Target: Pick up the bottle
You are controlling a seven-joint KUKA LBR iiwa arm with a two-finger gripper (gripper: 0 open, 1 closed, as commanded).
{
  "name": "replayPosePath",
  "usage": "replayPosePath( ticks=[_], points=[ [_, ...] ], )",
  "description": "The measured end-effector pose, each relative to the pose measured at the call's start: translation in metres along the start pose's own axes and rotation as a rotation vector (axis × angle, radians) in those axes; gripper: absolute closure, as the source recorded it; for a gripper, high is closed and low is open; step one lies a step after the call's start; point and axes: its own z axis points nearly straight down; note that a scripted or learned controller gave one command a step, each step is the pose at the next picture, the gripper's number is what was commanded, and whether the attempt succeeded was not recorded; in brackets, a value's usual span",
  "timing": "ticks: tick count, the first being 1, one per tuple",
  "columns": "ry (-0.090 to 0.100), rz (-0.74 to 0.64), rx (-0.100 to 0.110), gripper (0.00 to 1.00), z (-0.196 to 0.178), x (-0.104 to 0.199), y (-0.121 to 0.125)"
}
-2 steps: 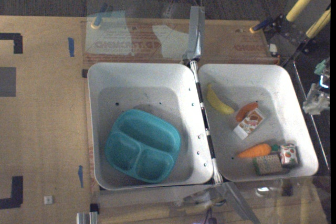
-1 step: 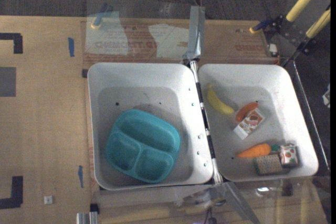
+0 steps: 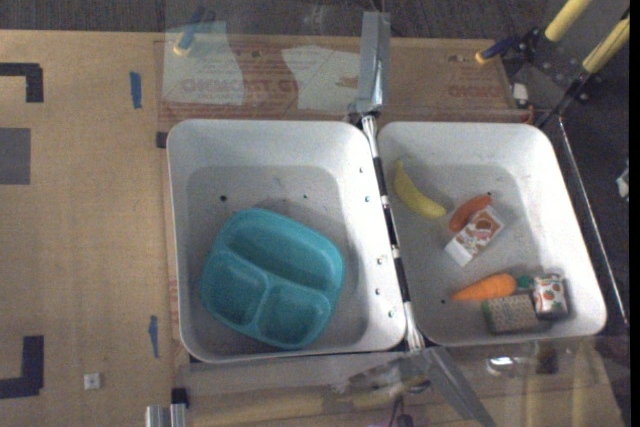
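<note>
Camera view: red bottle (image 3: 470, 212) lies near the middle of the right bin (image 3: 575, 215), against a small carton (image 3: 474, 238), beside a banana (image 3: 417, 194). End effector state: cannot tell.

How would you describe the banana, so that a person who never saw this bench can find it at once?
Take the right white bin of the two. The banana lies in its upper left part, close to the wall next to the left bin. It is the only yellow, curved thing there; the red-orange object and white carton lie further right.
</note>
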Motion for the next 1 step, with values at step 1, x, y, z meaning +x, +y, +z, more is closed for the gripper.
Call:
replayPosePath(
  ticks=[1],
  points=[
    [0.0,-0.001,0.0,0.0,0.0002,0.0004,-0.0003]
  ],
)
